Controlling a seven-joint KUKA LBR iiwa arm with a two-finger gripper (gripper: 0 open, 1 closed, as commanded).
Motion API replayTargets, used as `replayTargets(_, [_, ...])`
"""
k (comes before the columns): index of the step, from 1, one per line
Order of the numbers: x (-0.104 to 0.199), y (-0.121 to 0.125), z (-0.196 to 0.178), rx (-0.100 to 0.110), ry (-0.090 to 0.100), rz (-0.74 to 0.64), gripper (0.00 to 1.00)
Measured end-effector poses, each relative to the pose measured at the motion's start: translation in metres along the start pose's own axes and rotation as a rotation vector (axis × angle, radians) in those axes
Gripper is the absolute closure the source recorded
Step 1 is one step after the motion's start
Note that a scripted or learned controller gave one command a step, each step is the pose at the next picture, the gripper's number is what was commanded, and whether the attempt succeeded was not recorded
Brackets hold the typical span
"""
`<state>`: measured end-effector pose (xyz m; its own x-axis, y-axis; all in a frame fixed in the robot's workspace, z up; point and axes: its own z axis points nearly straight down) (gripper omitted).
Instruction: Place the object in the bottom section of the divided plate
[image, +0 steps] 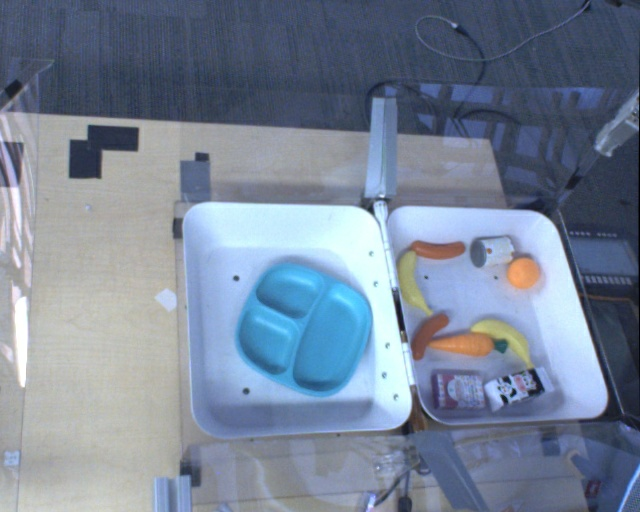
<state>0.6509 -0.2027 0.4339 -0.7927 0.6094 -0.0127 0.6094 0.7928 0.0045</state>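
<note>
Nearest us in the right bin (575, 300) we count two small cartons side by side, one dark red (457, 389) and one black and white (515, 388). Behind them lie one carrot (465, 345), a yellow banana (503, 336) touching its tip, and a red sausage (430, 333). Farther back we see a second banana (410, 282), one orange (523, 272), one grey can (492, 250) and a second sausage (438, 249). The one blue divided plate (305, 328), with three sections, sits in the left bin (215, 300) on the table (100, 350), well apart from all nine objects.
</note>
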Motion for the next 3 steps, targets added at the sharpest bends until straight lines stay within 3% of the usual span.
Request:
replayTargets(1, [0.075,0.021,0.108,0.001,0.005,0.198,1.0])
replayTargets(2, [0.126,0.069,0.247,0.002,0.008,0.278,1.0])
replayTargets(3, [0.09,0.07,0.343,-0.003,0.001,0.303,1.0])
